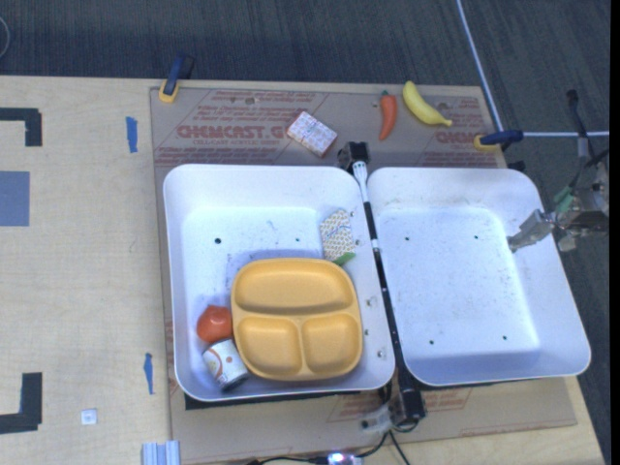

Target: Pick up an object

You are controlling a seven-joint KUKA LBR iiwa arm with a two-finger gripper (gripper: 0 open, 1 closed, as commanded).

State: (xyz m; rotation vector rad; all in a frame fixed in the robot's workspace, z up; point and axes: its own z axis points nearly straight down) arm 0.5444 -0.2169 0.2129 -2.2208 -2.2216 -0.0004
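A: The left bin (184, 221) is seen loaded: a yellow divided plate (295, 316) is laid across its six o'clock half.

B: And at the plate's eight o'clock, a red-orange toy (214, 324) is tucked against the rim, with a small can (224, 364) lying just below it.

A: At the plate's one o'clock, a patterned packet (336, 234) is propped near the bin's right wall.

B: The right bin (455, 289) is marked by dark specks.

A: At three o'clock of that bin, just past its rim, the gripper (572, 223) is spotted. Whether it is wide or narrow cannot be told; it is too small and blurred.

B: Beyond the bins at twelve o'clock, a banana (424, 105), a red pepper (388, 115) and a small patterned box (310, 133) are set out on the cardboard (232, 124).
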